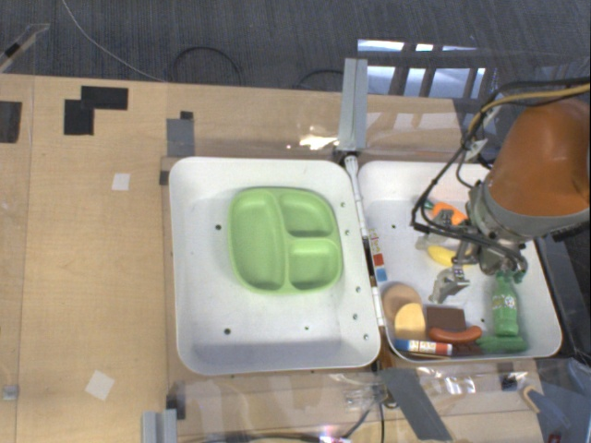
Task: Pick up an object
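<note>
My gripper hangs low over the middle of the right bin, under the grey wrist and orange band. It is just above a brown block, with a yellow banana-like piece behind it. Left of the gripper lie a tan bun and a yellow round piece. A green bottle lies to its right. A red sausage and a marker rest along the bin's front wall. An orange item sits further back. Nothing shows held in the gripper.
The left bin holds a green divided plate. A ridge separates the two bins. Black cables loop from the wrist over the back of the right bin. Wooden bench surface spreads to the left.
</note>
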Tool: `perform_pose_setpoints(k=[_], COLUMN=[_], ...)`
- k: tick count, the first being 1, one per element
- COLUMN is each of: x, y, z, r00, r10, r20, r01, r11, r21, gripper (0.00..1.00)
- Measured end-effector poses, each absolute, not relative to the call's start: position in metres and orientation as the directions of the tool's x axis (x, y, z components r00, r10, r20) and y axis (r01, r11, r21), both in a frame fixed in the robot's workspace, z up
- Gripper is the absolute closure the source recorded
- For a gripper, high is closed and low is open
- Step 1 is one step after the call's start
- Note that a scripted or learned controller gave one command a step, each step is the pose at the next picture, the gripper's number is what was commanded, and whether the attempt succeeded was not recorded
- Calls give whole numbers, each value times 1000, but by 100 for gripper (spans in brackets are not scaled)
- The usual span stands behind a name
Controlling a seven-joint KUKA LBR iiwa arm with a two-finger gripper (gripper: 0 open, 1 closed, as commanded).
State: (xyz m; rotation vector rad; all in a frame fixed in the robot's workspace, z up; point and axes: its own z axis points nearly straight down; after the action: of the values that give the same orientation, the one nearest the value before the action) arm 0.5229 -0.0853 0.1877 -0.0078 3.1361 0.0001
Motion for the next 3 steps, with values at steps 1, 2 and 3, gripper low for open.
perform_pose_setpoints(k=[1,2,3], x=[549,619,600], y=[-108,-110,-198], z=[102,89,148], r00=[-999,-995,-999], r10=[-42,-100,-35], r20=[-20,-16,-13], r01=[-42,-100,-35], r11=[999,995,999], r21=[-3,-3,-6], gripper=[0,0,0])
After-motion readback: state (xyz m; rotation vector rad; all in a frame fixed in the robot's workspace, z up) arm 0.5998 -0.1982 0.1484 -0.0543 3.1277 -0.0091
